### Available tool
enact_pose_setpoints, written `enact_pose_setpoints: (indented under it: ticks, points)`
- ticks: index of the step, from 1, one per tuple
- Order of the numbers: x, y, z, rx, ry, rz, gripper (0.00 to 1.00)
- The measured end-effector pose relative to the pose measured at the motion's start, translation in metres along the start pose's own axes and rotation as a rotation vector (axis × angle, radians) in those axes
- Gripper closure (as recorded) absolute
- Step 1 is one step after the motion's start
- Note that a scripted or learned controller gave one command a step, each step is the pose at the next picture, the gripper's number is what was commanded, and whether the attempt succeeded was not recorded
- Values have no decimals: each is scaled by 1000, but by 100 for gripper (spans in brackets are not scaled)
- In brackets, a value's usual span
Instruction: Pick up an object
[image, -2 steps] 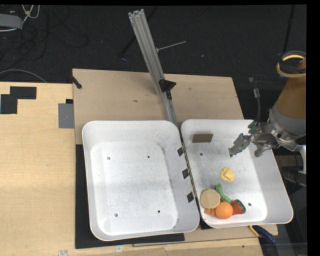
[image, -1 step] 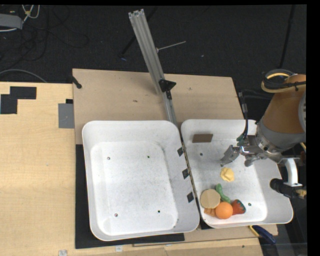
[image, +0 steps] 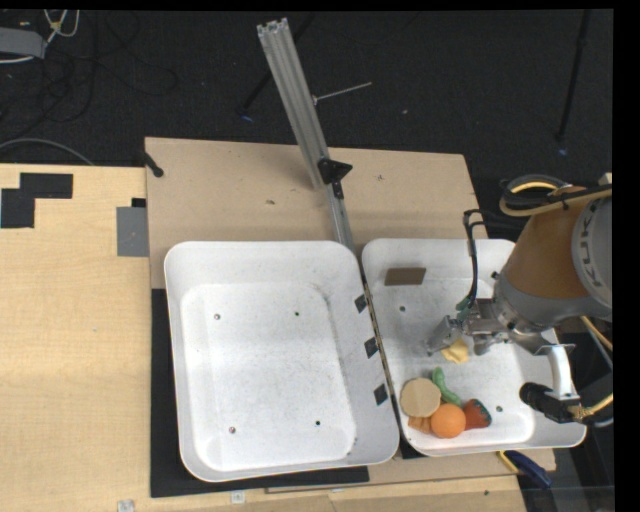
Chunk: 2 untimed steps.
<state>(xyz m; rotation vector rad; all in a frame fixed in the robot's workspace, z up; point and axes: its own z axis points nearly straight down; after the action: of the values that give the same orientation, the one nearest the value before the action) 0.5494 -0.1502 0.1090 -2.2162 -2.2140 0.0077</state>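
Claw (image: 452, 338): low in right bin (image: 500, 255); can't tell if spread or pinched
Yellow piece (image: 456, 353): touching claw's underside; grip unconfirmed
Brown block (image: 405, 276): up-left of claw, apart
Orange (image: 447, 421): below claw, w/ tan disc (image: 421, 398)

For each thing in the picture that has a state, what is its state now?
pincer: low in the right bin, just above the yellow piece
yellow piece: lying on the bin floor, under the pincer
brown block: flat, alone near the far wall
round tan piece: in the near pile
orange ball: in the near pile, beside it
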Motion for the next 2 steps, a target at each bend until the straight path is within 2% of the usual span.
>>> enact_pose_setpoints:
  ticks: [1, 2]
  points:
    - [-3, 1, -14, -6, -2, 7, 100]
    - [-7, 1, -76, -13, -4, 3, 100]
